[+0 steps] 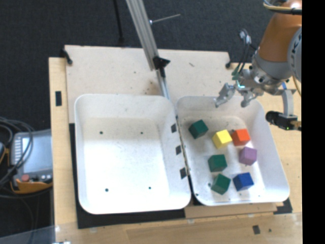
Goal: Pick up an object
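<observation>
**Pincer spread above right bin, seven blocks on the bin floor**

Camera view: The worktop point(58, 136) is pale, unfinished wood with a lighter speckled board laid across its rear half. Two shallow white bins with rounded corners sit side by side on it. The left bin point(81, 151) has a smooth, matte floor marked with a few dark specks. The right bin point(271, 151) holds seven small blocks, all cube-like with flat faces and a soft, foam-like look. A dark green block point(198, 128) lies nearest the bin's rear left. A yellow block point(222, 138) and an orange block point(241, 136) sit touching each other near the centre. A purple block point(248, 155) lies just in front of the orange one. A second green block point(217, 162) sits mid-bin, a third green block point(221, 183) near the front wall, and a blue block point(244, 181) just beside it.

The pincer point(234, 98) hangs over the rear edge of the right bin, its two metallic grey fingers spread apart with nothing between them, well apart from every block. A ribbed aluminium post point(144, 34) slants up from between the bins.
</observation>
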